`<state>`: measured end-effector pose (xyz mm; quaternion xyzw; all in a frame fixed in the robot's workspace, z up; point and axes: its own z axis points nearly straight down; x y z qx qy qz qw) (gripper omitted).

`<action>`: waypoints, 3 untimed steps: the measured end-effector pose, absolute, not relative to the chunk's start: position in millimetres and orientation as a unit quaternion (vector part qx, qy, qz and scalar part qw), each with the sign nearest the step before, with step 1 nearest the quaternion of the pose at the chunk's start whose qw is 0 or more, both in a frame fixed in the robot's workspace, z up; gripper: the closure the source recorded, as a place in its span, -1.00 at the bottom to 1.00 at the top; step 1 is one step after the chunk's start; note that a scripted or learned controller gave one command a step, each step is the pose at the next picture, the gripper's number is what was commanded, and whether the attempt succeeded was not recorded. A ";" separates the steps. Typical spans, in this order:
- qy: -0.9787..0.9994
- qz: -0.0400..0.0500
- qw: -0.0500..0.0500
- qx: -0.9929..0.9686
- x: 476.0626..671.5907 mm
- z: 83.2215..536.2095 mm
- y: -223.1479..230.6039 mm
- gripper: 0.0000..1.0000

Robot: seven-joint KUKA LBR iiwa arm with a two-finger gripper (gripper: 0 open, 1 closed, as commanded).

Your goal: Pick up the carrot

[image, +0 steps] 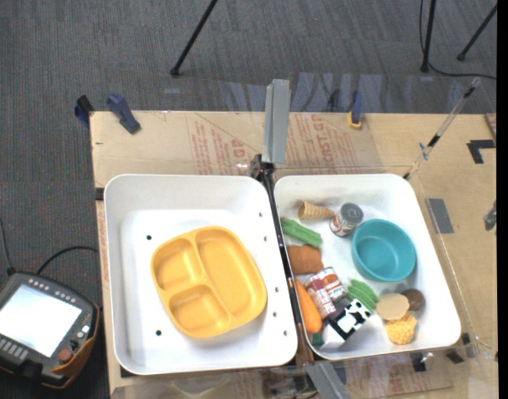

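The orange carrot (pixel 308 306) lies along the left wall of the right bin (pixel 431 223), near its front, pointing toward the front edge. A red and white can (pixel 325 290) rests against its right side, and a brown bread-like piece (pixel 303 259) sits just behind it. A black and white cow-patterned item (pixel 350 318) lies to the front right of the carrot.
The right bin also holds a teal bowl (pixel 384 250), green beans (pixel 301 232), an ice cream cone (pixel 315 211), a small tin (pixel 347 219) and cookies (pixel 395 307). A yellow divided plate (pixel 208 280) lies in the left bin (pixel 129 198). A tablet (pixel 37 323) sits at lower left.
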<state>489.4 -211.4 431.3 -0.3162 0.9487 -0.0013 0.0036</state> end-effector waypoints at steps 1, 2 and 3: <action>0.916 0.004 -0.001 -0.401 495.6 345.9 -209.8 1.00; 0.885 -0.001 0.003 -0.465 489.2 426.4 -211.5 1.00; 0.839 0.004 0.000 -0.544 477.4 349.9 -210.1 1.00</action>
